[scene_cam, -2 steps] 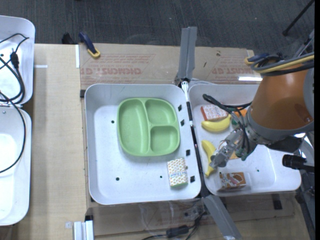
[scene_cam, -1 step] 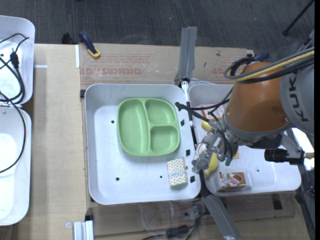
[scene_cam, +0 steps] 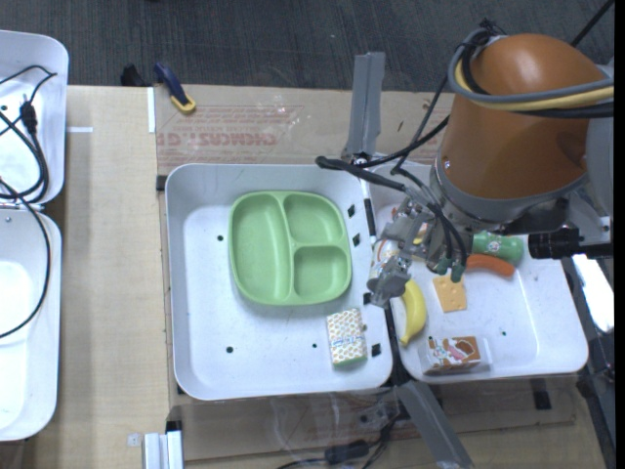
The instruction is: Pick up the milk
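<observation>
Two white bins sit side by side on the desk (scene_cam: pixel 107 262). The left bin (scene_cam: pixel 195 291) holds one green plate (scene_cam: pixel 290 246) and one milk carton (scene_cam: pixel 347 338) near its front right corner. The right bin (scene_cam: pixel 547 340) holds one banana (scene_cam: pixel 414 312), one carrot (scene_cam: pixel 491 265), one cheese slice (scene_cam: pixel 450 294) and one small box (scene_cam: pixel 456 354). The claw (scene_cam: pixel 389 267) hangs over the bins' shared edge; whether it is open cannot be told.

Wooden bench (scene_cam: pixel 107 262), two white bins side by side on it, left bin (scene_cam: pixel 195 291) as landmark, right bin (scene_cam: pixel 547 350) touching its right edge, blue-and-yellow clamp (scene_cam: pixel 174 90) beyond its far-left corner
</observation>
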### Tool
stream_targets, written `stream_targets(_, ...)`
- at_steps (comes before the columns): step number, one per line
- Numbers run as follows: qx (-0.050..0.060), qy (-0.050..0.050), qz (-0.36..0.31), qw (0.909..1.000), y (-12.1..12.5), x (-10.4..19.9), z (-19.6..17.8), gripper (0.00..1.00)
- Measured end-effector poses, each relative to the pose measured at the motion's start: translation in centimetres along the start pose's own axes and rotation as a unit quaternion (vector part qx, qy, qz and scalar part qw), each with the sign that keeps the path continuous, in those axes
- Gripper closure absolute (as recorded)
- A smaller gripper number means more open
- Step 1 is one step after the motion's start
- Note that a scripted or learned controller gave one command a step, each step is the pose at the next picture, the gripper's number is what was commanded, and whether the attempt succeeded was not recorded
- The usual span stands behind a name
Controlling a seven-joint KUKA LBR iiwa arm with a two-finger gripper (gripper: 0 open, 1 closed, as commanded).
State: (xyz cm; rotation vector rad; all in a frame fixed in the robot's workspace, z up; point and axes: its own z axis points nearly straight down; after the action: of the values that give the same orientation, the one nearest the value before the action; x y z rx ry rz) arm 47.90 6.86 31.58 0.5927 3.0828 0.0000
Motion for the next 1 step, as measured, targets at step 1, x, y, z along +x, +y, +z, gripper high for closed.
stream_targets(1,0.001,0.002,-0.034,0.9994,3.05,1.36,8.0,1.0)
